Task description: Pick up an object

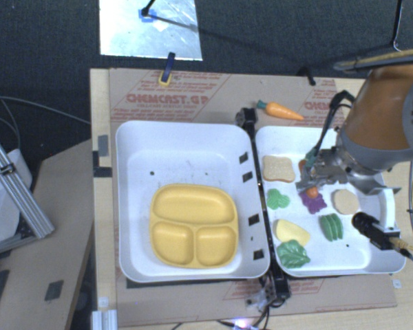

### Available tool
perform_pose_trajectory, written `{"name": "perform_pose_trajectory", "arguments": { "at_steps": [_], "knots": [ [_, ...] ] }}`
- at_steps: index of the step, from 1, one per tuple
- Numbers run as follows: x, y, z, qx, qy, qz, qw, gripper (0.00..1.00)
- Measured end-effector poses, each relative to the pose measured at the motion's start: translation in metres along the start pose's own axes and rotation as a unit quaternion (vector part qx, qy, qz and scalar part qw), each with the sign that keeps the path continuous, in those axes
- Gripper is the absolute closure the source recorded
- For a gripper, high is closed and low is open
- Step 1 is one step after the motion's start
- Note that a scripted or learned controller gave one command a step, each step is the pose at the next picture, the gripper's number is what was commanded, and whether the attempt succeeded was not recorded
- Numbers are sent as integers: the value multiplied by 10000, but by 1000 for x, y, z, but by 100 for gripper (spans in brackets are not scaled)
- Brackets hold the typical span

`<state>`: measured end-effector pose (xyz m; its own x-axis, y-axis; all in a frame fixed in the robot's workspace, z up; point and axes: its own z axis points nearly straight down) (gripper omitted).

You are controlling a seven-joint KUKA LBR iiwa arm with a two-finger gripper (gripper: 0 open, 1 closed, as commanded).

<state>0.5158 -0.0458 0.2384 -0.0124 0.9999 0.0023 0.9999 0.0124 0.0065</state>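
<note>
My gripper (pixel 312 179) hangs low over the middle of the right bin (pixel 358 261), reaching in from the right. Just below it lies a purple toy food piece (pixel 314 201); whether the two touch is unclear. Around it are a slice of toast (pixel 278 168) to the left, a small green vegetable (pixel 278 199), a round beige biscuit (pixel 345 201) and a dark green pickle (pixel 330 226). A yellow wedge (pixel 291 231) and a green leafy piece (pixel 293 254) rest near the bin's front.
The left bin (pixel 134 150) holds a yellow divided plate (pixel 193 224). An orange carrot (pixel 281 111) lies on the cardboard behind the right bin. A metal frame (pixel 14 191) stands at the left.
</note>
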Motion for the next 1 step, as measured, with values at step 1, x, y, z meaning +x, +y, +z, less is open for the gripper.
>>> {"name": "perform_pose_trajectory", "arguments": {
  "at_steps": [1],
  "knots": [
    [39,29,21,23,-5,17,10000,100]
  ]
}}
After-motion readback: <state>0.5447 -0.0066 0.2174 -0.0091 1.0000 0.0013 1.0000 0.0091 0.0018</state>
